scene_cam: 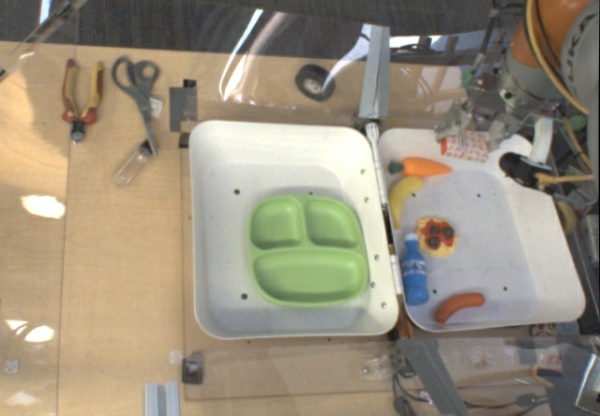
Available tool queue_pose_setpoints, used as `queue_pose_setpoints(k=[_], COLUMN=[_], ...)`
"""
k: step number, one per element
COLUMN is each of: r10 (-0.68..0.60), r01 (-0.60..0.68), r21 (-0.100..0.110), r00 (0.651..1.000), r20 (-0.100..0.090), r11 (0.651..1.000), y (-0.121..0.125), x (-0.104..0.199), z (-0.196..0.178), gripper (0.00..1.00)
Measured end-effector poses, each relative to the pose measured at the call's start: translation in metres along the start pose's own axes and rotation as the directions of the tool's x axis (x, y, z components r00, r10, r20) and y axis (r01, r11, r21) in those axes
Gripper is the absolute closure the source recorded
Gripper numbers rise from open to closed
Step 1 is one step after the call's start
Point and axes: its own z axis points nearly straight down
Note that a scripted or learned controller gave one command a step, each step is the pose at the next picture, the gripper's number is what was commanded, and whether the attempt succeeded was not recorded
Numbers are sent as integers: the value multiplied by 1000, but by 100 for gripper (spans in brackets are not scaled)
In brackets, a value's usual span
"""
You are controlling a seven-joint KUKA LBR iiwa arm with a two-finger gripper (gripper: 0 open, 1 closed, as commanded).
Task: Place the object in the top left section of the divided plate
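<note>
The pincer (pixel 473 119) hangs over the right bin's (pixel 544 245) far edge, its state impossible to tell; the green divided plate (pixel 307 250) sits in the left bin (pixel 220 217).

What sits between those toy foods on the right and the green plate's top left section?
The two bins' raised rims, meeting between the toy foods and the green plate. Its top left section holds nothing visible; the gripper is above the right bin's far edge.

A green divided plate (pixel 307 250) lies flat in the middle of the left bin (pixel 216 217), with two small sections on its far side and one wide section on its near side. All three sections hold nothing.
</note>
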Motion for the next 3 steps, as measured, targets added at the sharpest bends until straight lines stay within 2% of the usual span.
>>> queue_pose_setpoints(k=[1, 2, 3], r10=[-134, -350, -383], r01=[134, 350, 383], r21=[-3, -2, -1], r00=[991, 937, 924], r20=[-2, -2, -3], r11=[991, 937, 924], y=[-56, -96, -150], x=[62, 123, 176], z=[-40, -28, 16], gripper=[100, 100, 100])
